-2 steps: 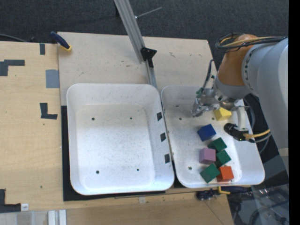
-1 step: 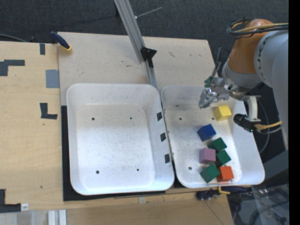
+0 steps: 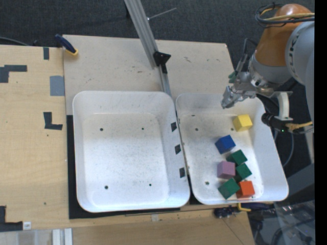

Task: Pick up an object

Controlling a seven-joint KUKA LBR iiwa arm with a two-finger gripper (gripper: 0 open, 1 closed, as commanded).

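The gripper is seen over the far part of the right bin, hanging from the arm that reaches in from the right. Whether it is open or closed cannot be told from this slanted view, as its tip is small and dark against the bin floor. Nothing is seen held in it.

All the objects are gathered in the right bin. The yellow cube lies nearest the gripper, just to its near right and apart from the rest. The blue cube is set a little nearer still, almost straight below the gripper in the view. Nearer again a tight cluster is found: a purple cube, three green blocks and an orange cube, several of them touching. The left bin is well apart from the gripper.

The pick is judged not yet made. The yellow cube is taken to be the likeliest target, since a short shift to the near right and a descent would be called for. No long axis is offered by a cube, so its slight turn against the bin wall is what the jaws would have to be matched to.
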